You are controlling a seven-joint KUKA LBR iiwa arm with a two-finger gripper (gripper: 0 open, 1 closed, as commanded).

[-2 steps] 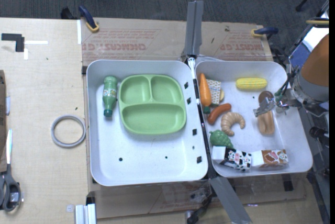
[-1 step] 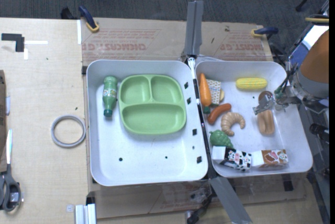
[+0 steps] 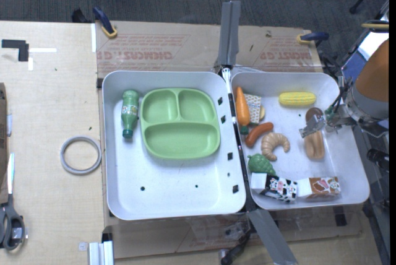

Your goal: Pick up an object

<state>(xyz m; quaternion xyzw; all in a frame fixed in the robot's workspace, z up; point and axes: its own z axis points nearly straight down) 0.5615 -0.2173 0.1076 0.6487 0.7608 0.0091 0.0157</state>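
Note:
In the right bin (image 3: pixel 346 192) lie a yellow corn cob (image 3: pixel 297 98), a carrot (image 3: pixel 242 107), a red sausage (image 3: pixel 258 132), a croissant (image 3: pixel 275 143), a broccoli piece (image 3: pixel 261 165), a cow-patterned carton (image 3: pixel 281 187), a brown packet (image 3: pixel 323 186) and a hot dog (image 3: pixel 315 147). My gripper (image 3: pixel 312 127) reaches in from the right edge and hangs low, just above the hot dog's top end. A small brown round thing (image 3: pixel 314 114) sits right beside the gripper. Nothing visibly hangs from the gripper.
The left bin (image 3: pixel 173 195) holds a green divided plate (image 3: pixel 180 122) and a green bottle (image 3: pixel 129 112). A tape ring (image 3: pixel 81 154) and scissors (image 3: pixel 12 223) lie on the bench at left. The grey divider (image 3: pixel 229 34) stands between the bins at the back.

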